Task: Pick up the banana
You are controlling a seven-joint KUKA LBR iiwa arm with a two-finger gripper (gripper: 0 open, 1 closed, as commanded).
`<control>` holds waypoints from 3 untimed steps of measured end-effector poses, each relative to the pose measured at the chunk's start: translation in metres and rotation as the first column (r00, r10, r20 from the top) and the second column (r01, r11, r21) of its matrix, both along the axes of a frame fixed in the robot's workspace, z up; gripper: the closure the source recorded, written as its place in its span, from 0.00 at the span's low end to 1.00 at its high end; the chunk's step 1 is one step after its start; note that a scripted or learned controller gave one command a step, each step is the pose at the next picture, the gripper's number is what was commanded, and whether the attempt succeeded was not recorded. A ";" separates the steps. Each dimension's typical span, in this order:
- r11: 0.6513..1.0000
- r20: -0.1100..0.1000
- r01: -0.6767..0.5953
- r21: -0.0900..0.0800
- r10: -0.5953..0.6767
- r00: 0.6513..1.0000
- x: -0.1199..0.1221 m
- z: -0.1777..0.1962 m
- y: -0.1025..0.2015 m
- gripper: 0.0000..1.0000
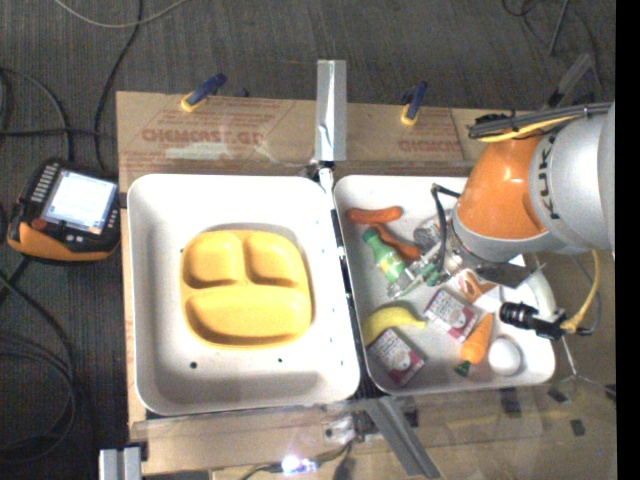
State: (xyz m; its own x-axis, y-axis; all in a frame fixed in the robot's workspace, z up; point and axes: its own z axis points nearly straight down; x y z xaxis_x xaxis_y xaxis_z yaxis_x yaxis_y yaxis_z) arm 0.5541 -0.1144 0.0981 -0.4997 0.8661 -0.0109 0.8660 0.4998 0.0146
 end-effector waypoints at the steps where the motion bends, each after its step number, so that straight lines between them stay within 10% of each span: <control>1: 0.943 -0.023 0.334 0.000 -0.334 0.942 0.013 0.083 0.075 1.00; 2: 0.942 -0.022 0.335 -0.001 -0.335 0.942 0.013 0.083 0.075 0.00; 3: 0.987 -0.024 0.158 0.001 -0.158 0.987 -0.035 0.044 0.001 0.00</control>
